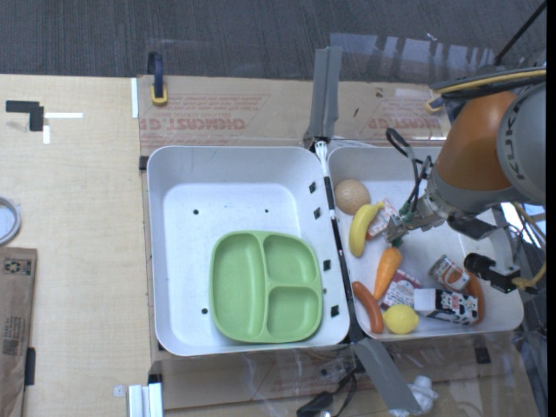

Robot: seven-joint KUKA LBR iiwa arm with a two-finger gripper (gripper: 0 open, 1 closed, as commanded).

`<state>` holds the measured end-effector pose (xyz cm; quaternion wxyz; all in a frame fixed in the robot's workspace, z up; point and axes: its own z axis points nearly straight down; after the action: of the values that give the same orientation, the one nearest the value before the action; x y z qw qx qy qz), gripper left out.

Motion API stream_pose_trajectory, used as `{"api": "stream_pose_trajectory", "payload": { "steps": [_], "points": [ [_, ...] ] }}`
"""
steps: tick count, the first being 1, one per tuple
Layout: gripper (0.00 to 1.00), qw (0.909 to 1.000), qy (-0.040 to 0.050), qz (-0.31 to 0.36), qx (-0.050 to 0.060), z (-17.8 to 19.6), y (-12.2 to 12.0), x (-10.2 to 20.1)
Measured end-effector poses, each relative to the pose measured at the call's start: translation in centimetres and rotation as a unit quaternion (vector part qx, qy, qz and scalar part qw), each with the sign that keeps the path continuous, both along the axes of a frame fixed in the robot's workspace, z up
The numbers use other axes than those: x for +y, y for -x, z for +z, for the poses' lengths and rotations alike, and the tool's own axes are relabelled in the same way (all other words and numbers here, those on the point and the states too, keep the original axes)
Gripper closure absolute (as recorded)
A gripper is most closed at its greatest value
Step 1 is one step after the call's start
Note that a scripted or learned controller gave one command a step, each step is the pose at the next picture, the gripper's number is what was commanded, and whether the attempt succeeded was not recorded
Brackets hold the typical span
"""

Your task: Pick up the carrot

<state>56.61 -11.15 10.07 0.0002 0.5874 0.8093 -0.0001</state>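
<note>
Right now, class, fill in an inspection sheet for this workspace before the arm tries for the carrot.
Surface: wooden bench bearing two white bins, left bin and right bin, side by side.
Job's things: carrot lies in the right bin, tilted, top end toward the gripper.
Clutter: green divided plate in left bin; in the right bin, banana, brown egg-like ball, lemon, sausage, small packets.
Grippers: gripper just above the carrot's top; state of the jaws cannot be told.
Cables: black cable near the wrist.
Surroundings: orange-handled clamp on the cardboard at the back.
</note>
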Motion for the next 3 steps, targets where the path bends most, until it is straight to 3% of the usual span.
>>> {"api": "stream_pose_trajectory", "payload": {
  "steps": [1,2,3],
  "points": [
    [0.0,1.0,0.0,0.0,0.0,0.0,0.0,0.0],
    [0.0,0.9993,-0.0004,0.039,0.001,-1.0,5.1,0.0],
    [1.0,0.9993,-0.0008,0.037,0.001,-0.1,5.0,0.0]
  ]
}}
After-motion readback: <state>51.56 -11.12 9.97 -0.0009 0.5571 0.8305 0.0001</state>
